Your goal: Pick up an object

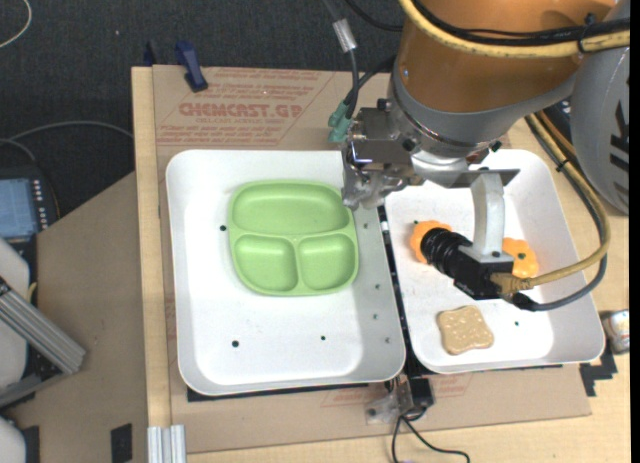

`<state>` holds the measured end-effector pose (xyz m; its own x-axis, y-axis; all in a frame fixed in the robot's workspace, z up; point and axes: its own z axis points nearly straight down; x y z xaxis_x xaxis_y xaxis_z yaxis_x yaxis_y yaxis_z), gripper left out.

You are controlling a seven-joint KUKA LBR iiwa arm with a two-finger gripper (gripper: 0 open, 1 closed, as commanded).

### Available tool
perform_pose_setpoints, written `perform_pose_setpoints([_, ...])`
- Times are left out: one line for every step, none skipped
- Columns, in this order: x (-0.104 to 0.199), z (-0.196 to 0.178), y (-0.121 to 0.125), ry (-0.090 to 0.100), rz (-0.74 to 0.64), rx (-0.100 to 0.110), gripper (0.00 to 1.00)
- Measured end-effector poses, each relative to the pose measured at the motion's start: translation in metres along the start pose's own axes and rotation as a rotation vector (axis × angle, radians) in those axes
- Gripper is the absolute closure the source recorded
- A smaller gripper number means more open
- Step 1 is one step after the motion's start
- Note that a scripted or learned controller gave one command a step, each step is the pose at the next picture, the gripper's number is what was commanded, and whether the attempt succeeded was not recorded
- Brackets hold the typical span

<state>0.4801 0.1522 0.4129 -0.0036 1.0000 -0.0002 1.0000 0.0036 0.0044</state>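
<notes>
Gripper [366,183] hangs over the seam between the left bin [200,291] and right bin [565,326], beside the green plate [293,236]; can't tell if it's open or closed. Looks like the approach step. Next move: centre on one object, maybe the toast [465,330] at lower right.

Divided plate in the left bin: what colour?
The plate is plain light green, clearest in the camera view.

— Left shallow white bin [280,336]?
— Bare along its near and left sides; a green three-compartment plastic plate [292,236] fills the far middle.
— Right white bin [545,326]?
— The grey, orange-banded arm [500,41] covers its far half; a tan toast-shaped piece [465,330] lies near.
</notes>
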Motion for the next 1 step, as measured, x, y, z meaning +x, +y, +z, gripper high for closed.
perform_pose_setpoints([0.0007, -0.0101, 0.0004, 0.000, -0.002, -0.001, 1.00])
